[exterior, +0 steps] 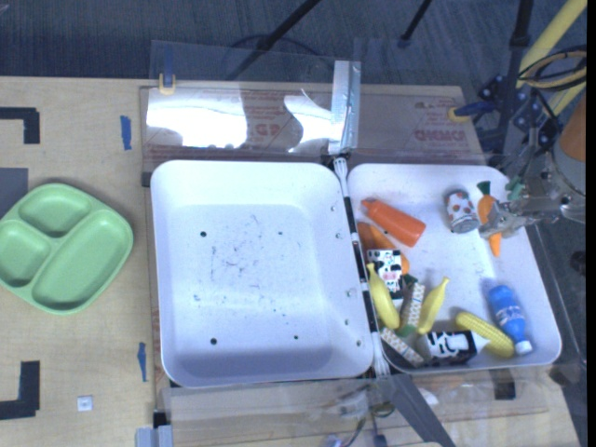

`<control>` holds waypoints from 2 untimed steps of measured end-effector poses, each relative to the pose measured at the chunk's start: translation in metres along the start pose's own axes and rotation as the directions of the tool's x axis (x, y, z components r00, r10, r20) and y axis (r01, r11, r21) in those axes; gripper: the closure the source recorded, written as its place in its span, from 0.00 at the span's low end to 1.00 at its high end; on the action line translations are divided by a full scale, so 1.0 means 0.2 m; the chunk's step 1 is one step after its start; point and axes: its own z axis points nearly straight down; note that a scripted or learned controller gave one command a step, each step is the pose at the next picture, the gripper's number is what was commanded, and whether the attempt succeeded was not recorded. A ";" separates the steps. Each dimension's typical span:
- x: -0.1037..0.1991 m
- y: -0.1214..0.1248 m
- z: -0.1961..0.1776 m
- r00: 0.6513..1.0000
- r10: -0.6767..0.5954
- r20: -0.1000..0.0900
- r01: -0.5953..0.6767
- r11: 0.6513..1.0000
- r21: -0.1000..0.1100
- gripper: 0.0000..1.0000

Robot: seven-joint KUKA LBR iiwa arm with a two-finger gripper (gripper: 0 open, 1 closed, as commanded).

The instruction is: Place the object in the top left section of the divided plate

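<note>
The green divided plate (61, 247) lies on the bench left of both bins, with two small sections at its top and one large section below. My gripper (510, 214) hangs over the upper right part of the right bin (545, 277). It sits right at a small orange carrot toy (486, 207) with a green top. An orange tip (496, 244) shows just below the gripper. A small printed can (458, 211) lies directly left of the carrot. Whether anything is held is hidden by the gripper body.
The left bin (251, 268) sits between the plate and the right bin. The right bin also holds an orange bottle (394, 220), a blue bottle (508, 316), yellow bananas (384, 298), a corn cob (485, 333) and cow-patterned pieces (453, 345). Stands and cables crowd the back right.
</note>
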 end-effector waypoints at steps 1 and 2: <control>0.27 0.17 -0.57 0.988 -0.154 0.001 0.154 0.988 -0.003 1.00; 0.39 0.00 0.60 0.923 -0.386 0.003 0.386 0.923 -0.008 1.00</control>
